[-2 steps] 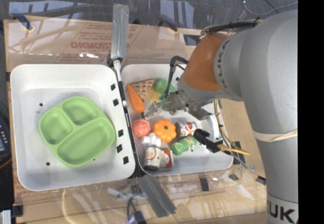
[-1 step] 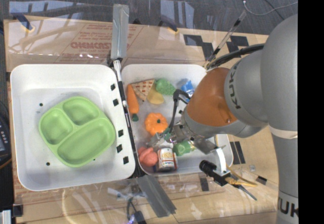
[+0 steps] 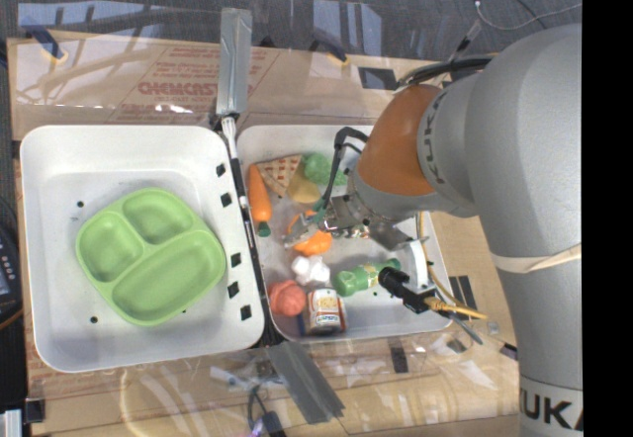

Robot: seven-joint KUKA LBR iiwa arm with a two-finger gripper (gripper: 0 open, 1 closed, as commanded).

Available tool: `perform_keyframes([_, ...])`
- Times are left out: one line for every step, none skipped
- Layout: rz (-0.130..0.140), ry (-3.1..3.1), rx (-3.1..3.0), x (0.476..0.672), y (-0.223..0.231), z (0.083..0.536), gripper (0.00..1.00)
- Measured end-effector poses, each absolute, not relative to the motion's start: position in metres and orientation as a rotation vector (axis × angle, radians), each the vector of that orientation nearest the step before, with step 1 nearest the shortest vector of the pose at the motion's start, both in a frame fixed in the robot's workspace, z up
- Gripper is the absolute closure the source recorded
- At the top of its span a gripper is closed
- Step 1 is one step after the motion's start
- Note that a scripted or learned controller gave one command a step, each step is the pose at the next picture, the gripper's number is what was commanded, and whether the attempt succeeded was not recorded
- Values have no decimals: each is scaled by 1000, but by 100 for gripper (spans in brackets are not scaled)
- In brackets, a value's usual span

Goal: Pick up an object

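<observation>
My gripper reaches down into the right bin, near its middle. Just below it and to its left lies a small orange toy, very close to the tip; I cannot tell whether they touch. Around it lie a carrot, a tan wedge with a grid pattern, a green lump and a yellowish piece. Nearer the front are a white piece, a green bottle, a red ball and a small can.
The left bin holds a green divided plate. The bulky arm covers the right bin's far right side. A divider wall runs between the two bins.
</observation>
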State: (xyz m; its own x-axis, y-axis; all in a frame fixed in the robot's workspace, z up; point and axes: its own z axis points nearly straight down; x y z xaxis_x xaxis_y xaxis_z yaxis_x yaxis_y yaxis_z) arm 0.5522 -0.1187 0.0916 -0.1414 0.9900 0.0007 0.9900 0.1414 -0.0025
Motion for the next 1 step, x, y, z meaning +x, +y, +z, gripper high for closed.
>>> perform_keyframes([4,-2373,-2051,552,-118,101,100])
